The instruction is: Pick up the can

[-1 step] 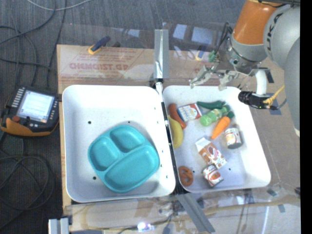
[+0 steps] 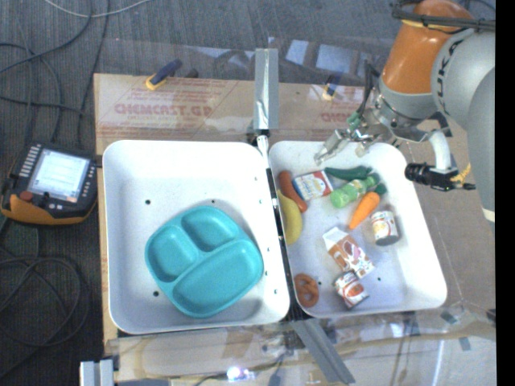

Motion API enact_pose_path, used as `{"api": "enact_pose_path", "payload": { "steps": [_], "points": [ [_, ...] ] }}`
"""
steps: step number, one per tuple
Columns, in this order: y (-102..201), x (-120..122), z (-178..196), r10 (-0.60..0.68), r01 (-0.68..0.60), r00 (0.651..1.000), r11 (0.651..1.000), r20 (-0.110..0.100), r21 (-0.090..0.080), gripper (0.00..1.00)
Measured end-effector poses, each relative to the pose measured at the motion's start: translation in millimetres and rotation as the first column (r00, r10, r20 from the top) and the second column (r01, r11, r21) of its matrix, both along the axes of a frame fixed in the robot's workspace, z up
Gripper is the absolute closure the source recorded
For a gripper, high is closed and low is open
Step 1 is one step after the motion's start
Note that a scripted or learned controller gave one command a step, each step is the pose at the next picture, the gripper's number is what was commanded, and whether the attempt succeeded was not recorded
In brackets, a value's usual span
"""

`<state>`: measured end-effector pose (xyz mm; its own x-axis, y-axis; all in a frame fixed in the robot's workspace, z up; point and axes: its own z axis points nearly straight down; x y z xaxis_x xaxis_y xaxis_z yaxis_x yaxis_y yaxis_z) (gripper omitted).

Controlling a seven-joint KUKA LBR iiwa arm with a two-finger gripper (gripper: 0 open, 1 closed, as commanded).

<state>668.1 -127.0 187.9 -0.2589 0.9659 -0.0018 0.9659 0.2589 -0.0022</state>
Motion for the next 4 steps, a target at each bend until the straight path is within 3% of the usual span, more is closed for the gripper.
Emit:
{"api": "enact_pose_path", "payload": {
  "steps": [1,2,3,4],
  "points": [
    [26.9,-7.7,38.0,-0.291,0.291,0.957,0.957,0.0,0.001,0.0],
    [-87.3,-31.0,21.6,-0.21,0.21,0.978,0.978,0.0,-0.001,0.0],
    [-91.4,-147.5,-79.3,-0.255,0.255,0.967,0.967,-0.007,0.009,0.0],
    [-84.0,-85.5,-95.9,-0.275,0.274,0.961,0.961,0.01,0.017,0.0]
  ]
}}
